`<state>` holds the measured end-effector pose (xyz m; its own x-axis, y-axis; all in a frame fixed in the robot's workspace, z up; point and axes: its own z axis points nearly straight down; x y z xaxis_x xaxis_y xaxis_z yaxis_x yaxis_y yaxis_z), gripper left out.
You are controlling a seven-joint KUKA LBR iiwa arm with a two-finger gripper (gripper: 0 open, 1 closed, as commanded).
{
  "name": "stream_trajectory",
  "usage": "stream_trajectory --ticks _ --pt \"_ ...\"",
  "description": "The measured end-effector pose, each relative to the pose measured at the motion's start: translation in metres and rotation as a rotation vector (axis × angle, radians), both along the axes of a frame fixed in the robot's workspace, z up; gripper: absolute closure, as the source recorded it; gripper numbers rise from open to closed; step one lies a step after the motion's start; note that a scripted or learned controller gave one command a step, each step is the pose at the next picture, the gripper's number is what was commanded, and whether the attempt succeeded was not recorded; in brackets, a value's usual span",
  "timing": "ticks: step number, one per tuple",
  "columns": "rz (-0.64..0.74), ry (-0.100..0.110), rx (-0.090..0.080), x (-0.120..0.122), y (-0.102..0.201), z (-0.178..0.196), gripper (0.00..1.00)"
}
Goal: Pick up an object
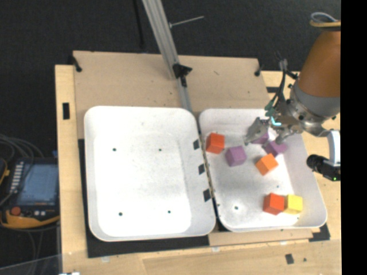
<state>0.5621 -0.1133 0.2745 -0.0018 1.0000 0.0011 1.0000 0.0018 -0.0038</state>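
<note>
The gripper (268,132) hangs low over the right bin (304,179), near its far edge. Its metal fingers (255,132) point down and toward the bin's middle, and a purple block (274,145) sits right under them, partly covered. Whether the fingers are spread, closed, or gripping that block cannot be told from this slanted view.

Just beside the fingertips, toward the bin's middle, lies a second purple block (235,155). An orange block (266,164) rests just on the near side of the covered purple one. Another orange block (215,143) sits close to the bin's left wall. By the near right corner, a red-orange block (274,203) touches a yellow block (294,203).

The blocks look like small rigid cubes, probably light, with flat faces that should not crush or deform. A pinch across two opposite flat faces seems the safest hold; a tilted cube could slip or twist out if caught on its edges. The partly covered purple block is the likeliest target, given how near the fingers are.

Behind the wrist the arm (321,67) rises grey with an orange band. The left bin (143,171) lies alongside, sharing the middle divide. A slanted metal pole (163,33) crosses the bench's far edge. No brand, label or writing can be read anywhere.
</note>
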Motion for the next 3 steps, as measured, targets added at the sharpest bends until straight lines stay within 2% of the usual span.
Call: stream_trajectory --ticks 1,2,3 --pt "-0.001 -0.005 -0.001 0.001 0.000 0.002 0.00" --pt "-0.003 0.000 -0.002 -0.007 -0.002 -0.057 0.00" --pt "-0.004 0.001 -0.003 -0.001 -0.009 -0.105 0.00"
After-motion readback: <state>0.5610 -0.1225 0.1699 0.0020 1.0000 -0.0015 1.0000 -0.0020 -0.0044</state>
